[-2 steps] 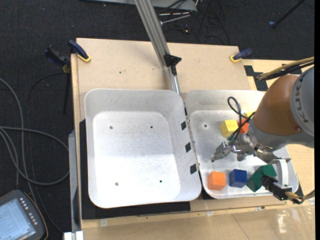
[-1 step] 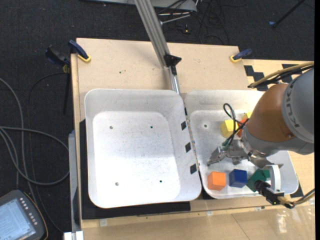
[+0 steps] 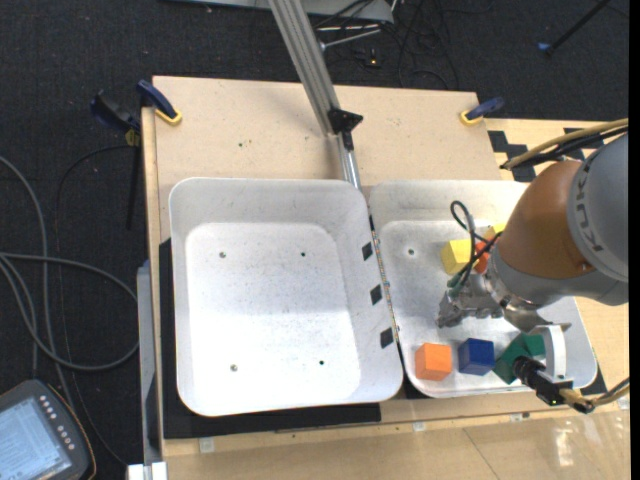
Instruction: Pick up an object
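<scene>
Dark carpet strewn with cables surrounds a pale wooden bench (image 3: 260, 128) that carries two shallow white bins, the left bin (image 3: 180, 268) and the right bin (image 3: 415, 213), set edge to edge. All the loose things lie in the right one: a yellow block (image 3: 457, 255) near its middle, an orange cube (image 3: 433, 361) and a blue cube (image 3: 477, 356) just beside each other against the near wall, and a green piece (image 3: 524, 351) farther right, partly under the wrist. The gripper (image 3: 457, 308) hangs low between the yellow block and the two cubes, touching none of them as far as can be seen; whether its jaws stand apart or together I cannot tell, for the arm's bulk hides them. The cubes look like small rigid toy blocks, so likely light, stiff and not fragile, with flat faces that should take a pinch across two opposite sides; smooth faces could slip if caught on a corner. The orange cube has open floor on its left, but the near wall crowds both cubes, and the blue cube sits close enough that a finger may nudge it. The yellow block seems to have more room around it
</scene>
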Tool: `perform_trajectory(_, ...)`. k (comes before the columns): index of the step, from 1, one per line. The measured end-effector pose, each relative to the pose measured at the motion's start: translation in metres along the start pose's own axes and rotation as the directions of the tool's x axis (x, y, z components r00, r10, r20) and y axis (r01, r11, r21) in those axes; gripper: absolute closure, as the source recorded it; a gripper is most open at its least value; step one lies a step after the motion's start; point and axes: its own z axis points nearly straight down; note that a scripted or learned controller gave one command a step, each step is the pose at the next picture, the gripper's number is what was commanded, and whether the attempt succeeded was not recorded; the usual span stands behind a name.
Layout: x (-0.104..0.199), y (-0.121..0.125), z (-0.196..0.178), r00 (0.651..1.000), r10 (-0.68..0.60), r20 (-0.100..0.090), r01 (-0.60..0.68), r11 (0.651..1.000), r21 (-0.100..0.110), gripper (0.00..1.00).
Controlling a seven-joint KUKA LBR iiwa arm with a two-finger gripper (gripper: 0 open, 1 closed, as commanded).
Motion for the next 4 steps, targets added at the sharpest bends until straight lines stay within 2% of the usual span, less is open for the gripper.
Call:
perform_trajectory(2,-0.007,0.008,-0.125,1.000,-0.004,0.002,0.004,1.000,-0.006,1.00)
perform_trajectory(3,-0.007,0.010,-0.157,1.000,-0.004,0.002,0.004,1.000,-0.003,1.00)
perform_trajectory(4,0.047,0.012,-0.142,1.000,-0.009,-0.002,0.009,1.000,0.003,1.00)
